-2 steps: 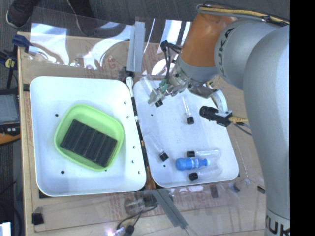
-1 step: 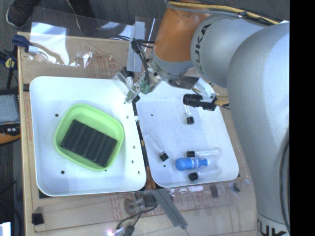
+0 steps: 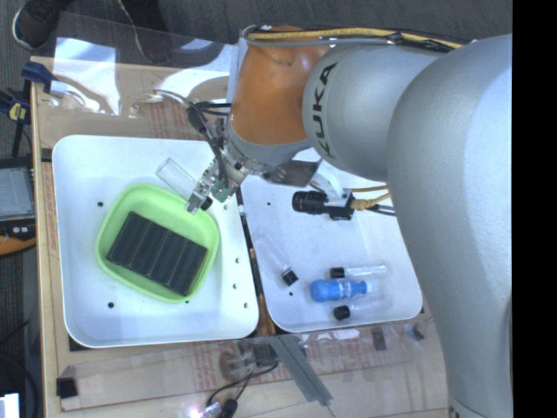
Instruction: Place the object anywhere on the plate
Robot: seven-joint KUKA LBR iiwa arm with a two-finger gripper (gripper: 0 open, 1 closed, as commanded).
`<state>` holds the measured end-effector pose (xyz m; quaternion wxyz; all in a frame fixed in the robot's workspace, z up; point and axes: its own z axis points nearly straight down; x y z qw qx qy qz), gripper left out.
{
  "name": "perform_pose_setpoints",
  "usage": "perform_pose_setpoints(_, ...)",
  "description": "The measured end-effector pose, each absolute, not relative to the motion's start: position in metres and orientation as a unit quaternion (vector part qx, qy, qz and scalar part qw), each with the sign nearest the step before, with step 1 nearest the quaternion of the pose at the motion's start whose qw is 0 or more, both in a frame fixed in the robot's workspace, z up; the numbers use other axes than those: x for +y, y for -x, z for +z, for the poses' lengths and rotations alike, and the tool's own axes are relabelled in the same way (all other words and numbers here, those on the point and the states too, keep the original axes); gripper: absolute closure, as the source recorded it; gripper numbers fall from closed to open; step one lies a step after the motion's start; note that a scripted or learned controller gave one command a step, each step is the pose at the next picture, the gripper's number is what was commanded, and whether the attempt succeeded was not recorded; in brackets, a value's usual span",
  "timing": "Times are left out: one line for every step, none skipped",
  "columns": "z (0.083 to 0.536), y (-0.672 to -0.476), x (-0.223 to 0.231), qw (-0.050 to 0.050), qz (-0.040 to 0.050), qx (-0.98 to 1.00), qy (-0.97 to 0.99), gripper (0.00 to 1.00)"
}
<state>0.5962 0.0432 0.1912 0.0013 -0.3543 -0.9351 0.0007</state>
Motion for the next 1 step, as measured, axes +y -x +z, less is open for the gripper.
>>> perform_pose_setpoints(0.1914, -0.5963, 0.0425, 0.001, 0.0008, -0.935, 0.355, 0.00)
